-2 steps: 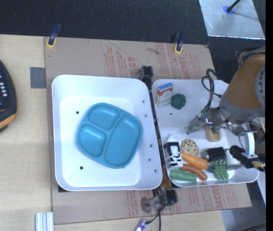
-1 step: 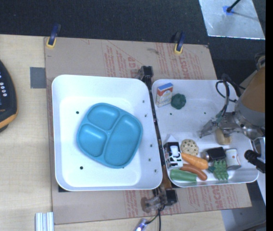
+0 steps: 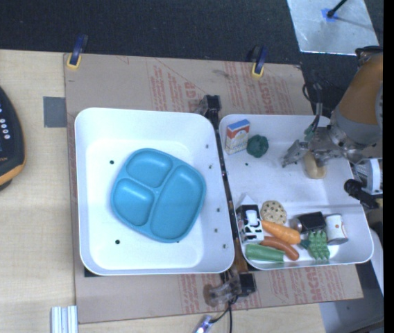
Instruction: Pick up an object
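Two white bins sit side by side; the left bin (image 3: 93, 186) holds a smooth blue divided plate (image 3: 158, 194), well left of the fingers. In the right bin (image 3: 280, 179) the gripper (image 3: 311, 155) stands with its grey fingers spread, and a small tan rounded object (image 3: 315, 166) lies just below them, apparently not yet clasped. Judging by this, the grasp should centre over that piece and close squarely, since its rounded shape could roll out. Left of the fingers lie a small carton (image 3: 236, 134) and a dark green lump (image 3: 257, 145); below them, well apart, a carrot (image 3: 281, 232).
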Action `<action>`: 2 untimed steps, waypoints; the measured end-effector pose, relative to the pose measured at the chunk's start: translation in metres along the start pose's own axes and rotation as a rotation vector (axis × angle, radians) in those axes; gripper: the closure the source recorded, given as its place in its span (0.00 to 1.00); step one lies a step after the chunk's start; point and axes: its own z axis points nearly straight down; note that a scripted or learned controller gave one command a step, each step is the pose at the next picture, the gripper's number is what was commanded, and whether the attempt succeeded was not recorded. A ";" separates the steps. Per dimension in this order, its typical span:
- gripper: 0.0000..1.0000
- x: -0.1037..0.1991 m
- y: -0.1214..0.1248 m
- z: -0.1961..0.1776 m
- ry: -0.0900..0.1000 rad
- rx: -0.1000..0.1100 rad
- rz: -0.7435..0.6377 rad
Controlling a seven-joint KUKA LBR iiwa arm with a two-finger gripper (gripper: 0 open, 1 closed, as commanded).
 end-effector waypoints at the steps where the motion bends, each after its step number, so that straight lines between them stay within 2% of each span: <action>1: 0.00 0.005 -0.090 -0.085 -0.007 0.004 0.003; 2: 0.00 -0.004 0.015 0.004 -0.006 0.008 0.004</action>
